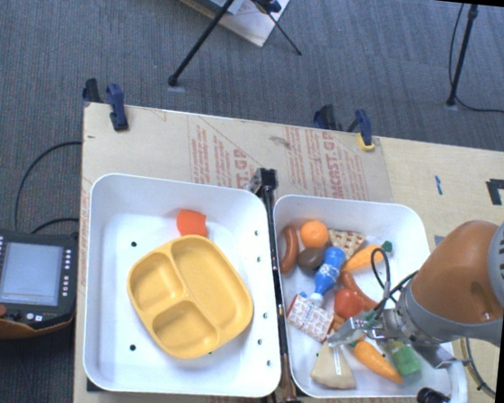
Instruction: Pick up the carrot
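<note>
While grey carpet (72, 31) surrounds the cardboard-topped bench (196, 140), two white bins sit side by side on it. At nine o'clock the left bin (117, 199) holds a yellow divided plate (189, 295) and an orange block (192, 223). The right bin (412, 228) is crowded: sausage (289, 248), orange (314, 233), blue bottle (328, 270), cracker (309, 317). The carrot (377, 360) lies at its five o'clock corner, just beside the gripper (352, 332); whether its fingers are apart, I cannot tell.

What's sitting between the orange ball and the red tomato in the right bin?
The blue bottle lies between the orange ball and the red tomato, seen in the camera view.
</note>
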Robot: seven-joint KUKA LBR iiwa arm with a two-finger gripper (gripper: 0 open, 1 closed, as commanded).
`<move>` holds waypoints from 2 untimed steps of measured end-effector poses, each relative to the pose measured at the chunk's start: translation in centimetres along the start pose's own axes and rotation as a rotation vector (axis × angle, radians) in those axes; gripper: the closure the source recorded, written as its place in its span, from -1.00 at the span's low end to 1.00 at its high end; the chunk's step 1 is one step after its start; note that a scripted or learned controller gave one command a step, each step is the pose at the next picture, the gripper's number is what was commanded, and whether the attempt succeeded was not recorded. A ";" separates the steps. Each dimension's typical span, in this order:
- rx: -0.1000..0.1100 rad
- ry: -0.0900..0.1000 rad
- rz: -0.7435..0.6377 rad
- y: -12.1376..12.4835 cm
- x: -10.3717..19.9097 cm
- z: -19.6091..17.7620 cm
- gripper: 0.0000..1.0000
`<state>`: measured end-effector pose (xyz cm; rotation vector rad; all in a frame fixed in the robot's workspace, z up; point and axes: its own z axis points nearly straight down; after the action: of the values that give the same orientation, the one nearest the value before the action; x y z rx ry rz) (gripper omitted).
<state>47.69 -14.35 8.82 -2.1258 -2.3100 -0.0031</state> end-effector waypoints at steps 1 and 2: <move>0.003 0.000 0.006 -0.1 -0.2 -0.6 1.00; 0.005 -0.001 0.012 4.1 8.7 -9.7 1.00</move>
<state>51.08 -5.40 18.53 -2.1386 -2.2951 0.0036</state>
